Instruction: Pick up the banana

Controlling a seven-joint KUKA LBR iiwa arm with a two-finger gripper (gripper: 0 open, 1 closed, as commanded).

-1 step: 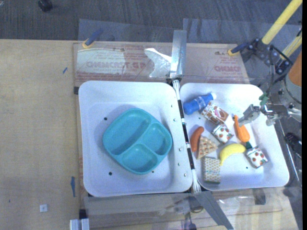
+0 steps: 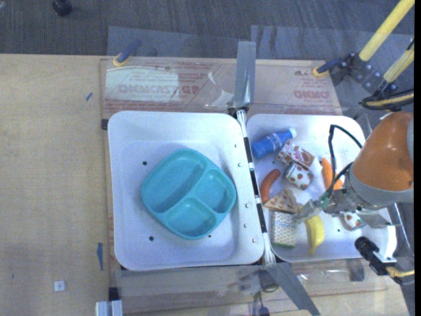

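Note:
The yellow banana (image 2: 316, 233) lies in the right bin (image 2: 342, 125), near its front edge, pointing roughly front to back. My gripper (image 2: 326, 207) hangs just above the banana's far end, at the tip of the grey arm with its orange band (image 2: 388, 157) that comes in from the right. The arm's bulk covers the bin's right side. Nothing shows as lifted; the banana rests on the bin floor.
Crowded around the banana are a checked packet (image 2: 284, 230), a pizza slice (image 2: 284, 201), a red sausage (image 2: 268, 184), two small cartons (image 2: 297, 166), a carrot (image 2: 327, 171) and a blue bottle (image 2: 271, 142). A teal divided plate (image 2: 189, 193) sits in the left bin (image 2: 131, 137).

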